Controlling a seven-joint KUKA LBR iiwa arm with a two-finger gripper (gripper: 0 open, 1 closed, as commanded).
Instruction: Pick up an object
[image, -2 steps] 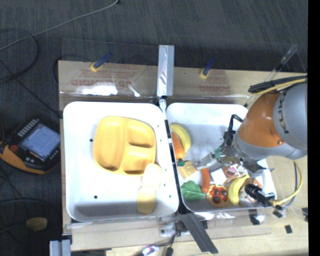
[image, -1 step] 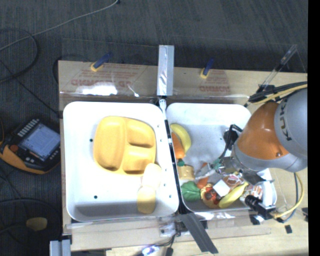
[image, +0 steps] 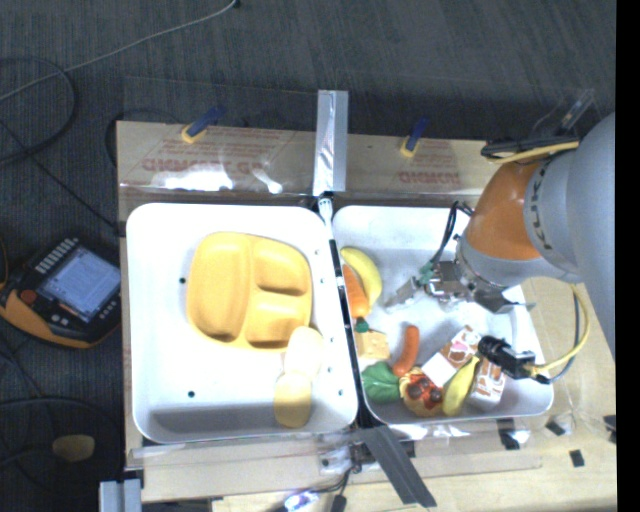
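Note:
My gripper (image: 425, 285) hangs low over the upper middle of the right bin (image: 400, 228), below the arm's orange band (image: 505, 215). It is just right of a banana (image: 363, 274) and a carrot (image: 354, 293) that lie against the bin's left wall. Below it lie a red sausage (image: 408, 347), a pale cracker-like piece (image: 373, 345), a green pepper (image: 380, 380), a red-and-yellow item (image: 423, 393), a second banana (image: 460, 385) and two small cartons (image: 456, 350) (image: 488, 381). I see nothing held in the gripper.
The left bin (image: 160, 400) holds a large yellow moulded tray (image: 250, 290) and a pale yellow bottle-like piece (image: 298, 378). A central divider (image: 343, 330) separates the bins. A yellow cable and black fitting (image: 505, 357) cross the right bin's lower right. A handheld pendant (image: 70, 290) lies on the floor.

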